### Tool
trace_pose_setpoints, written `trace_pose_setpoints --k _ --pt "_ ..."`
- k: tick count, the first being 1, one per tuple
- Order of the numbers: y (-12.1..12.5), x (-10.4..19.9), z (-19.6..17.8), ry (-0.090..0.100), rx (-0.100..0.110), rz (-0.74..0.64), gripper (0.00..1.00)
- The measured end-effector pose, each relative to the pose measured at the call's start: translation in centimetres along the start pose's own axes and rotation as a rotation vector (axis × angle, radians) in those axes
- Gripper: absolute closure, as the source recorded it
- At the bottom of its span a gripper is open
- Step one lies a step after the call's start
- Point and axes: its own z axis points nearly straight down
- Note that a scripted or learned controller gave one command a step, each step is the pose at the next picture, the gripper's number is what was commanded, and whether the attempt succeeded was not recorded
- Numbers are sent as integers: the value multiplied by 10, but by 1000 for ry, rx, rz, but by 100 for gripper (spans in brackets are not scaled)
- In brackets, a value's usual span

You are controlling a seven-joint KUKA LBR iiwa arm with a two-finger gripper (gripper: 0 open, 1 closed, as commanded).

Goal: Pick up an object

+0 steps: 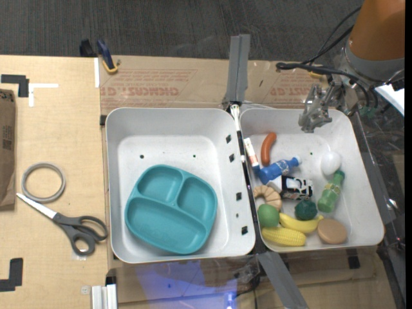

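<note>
On the counter (51, 114) two white bins sit side by side, touching along a shared edge. Left bin (161, 131) holds a teal divided plate (170, 209), lying flat toward its front. Right bin (357, 147) holds a heap of toy food crowded toward its front half. From the right edge the arm (380, 28) reaches in, its orange band at the top corner, with cables trailing beside it. Its gripper (314, 122) hangs over the back of the right bin, near the rear wall, with nothing between its fingers; whether they are apart or together I cannot tell.

Among the toys, a corn cob (281, 237) lies at the front, with a banana (299, 223) just behind it and touching. A blue bottle (277, 168) lies on its side near the divider, with an orange sausage (268, 147) just behind it. A green bottle (330, 194) leans at the right, a white egg (330, 163) just behind it. A tan round piece (332, 231) sits at the front right corner. A croissant (268, 194) lies above a green pear (268, 215). A broccoli piece (306, 209) sits mid-heap, below a small black-and-white toy (297, 187).

Left of the bins, scissors (67, 223) lie on the counter, with a tape ring (43, 181) just behind them.
</note>
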Motion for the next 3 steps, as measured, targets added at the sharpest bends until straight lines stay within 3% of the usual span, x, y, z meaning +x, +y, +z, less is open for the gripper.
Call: trace_pose_setpoints --k 1,2,3 --pt "7 16 124 2 0 226 0" --pt "14 31 158 -37 0 153 0" --pt "12 35 159 -35 -3 286 0"
